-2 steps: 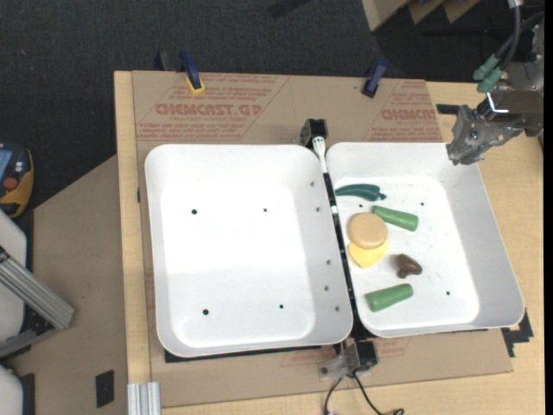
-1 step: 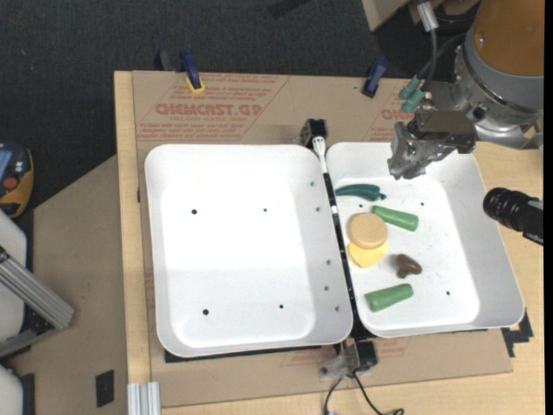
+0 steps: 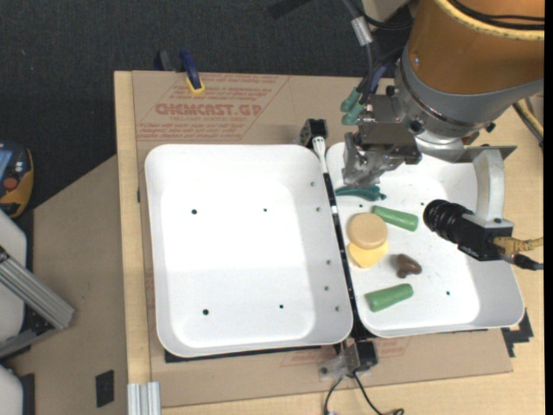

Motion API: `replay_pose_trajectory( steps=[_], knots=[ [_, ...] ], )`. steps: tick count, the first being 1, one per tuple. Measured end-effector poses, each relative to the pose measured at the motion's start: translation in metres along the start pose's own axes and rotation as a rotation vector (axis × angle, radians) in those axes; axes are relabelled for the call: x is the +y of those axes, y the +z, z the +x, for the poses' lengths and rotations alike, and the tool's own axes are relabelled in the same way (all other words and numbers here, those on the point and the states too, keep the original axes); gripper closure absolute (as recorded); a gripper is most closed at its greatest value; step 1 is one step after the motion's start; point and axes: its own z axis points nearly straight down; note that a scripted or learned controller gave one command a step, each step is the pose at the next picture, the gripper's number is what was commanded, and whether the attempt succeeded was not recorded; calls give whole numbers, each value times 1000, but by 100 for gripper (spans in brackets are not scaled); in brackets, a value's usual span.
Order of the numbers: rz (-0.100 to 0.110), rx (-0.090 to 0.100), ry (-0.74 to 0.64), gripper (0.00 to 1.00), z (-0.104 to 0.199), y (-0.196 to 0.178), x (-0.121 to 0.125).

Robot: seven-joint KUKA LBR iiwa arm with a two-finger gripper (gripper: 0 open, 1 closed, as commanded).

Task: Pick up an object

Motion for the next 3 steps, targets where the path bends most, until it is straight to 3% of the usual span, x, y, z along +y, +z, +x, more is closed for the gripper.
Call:
replay_pose_trajectory(
  steps=[1, 2, 3],
  knots=[
    [-6, 0, 5, 100, -3, -12, 1],
    [0, -1, 3, 100, 22, 21, 0],
    [-7, 0, 6, 100, 21, 8, 1]
  ],
)
